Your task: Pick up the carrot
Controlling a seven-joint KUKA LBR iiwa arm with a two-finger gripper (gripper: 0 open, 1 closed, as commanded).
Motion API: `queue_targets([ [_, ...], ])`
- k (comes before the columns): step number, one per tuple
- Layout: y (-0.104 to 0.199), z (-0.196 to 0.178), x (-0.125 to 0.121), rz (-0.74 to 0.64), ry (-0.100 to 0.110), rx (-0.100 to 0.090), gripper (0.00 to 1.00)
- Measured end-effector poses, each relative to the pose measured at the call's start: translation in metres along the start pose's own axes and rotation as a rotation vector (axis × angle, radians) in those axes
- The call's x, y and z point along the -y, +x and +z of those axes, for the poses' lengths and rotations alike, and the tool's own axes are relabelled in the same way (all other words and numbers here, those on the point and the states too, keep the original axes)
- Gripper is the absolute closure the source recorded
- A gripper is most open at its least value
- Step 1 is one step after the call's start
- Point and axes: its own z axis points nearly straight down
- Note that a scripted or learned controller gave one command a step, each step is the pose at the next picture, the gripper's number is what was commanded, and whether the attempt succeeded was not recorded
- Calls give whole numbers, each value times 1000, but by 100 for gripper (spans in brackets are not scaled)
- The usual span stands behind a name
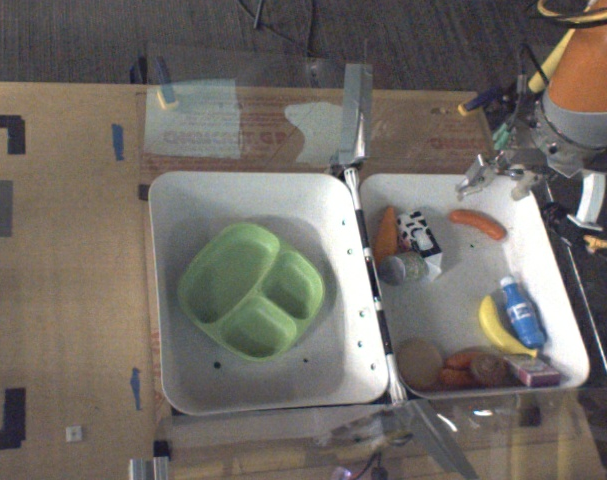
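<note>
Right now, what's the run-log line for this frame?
stage: approach | gripper: above right bin's far edge | carrot: by left wall, untouched

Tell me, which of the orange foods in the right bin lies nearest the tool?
The sausage-shaped one near the bin's far right corner, just below the tool. The carrot lies against the left wall, farther away.

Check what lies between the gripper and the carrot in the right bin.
In the camera view, the black-and-white carton sits between the gripper at the bin's far edge and the carrot by the left wall, with bare white floor around it.
</note>
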Motion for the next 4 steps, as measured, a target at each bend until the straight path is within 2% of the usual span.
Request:
queue_targets([
  [1,-16,109,13,-160,-4,2,0],
  [2,44,119,67,-269,-1,0,0],
  [3,68,71,106,-288,1,-1,0],
  [4,27,107,142,-235,1,0,0],
])
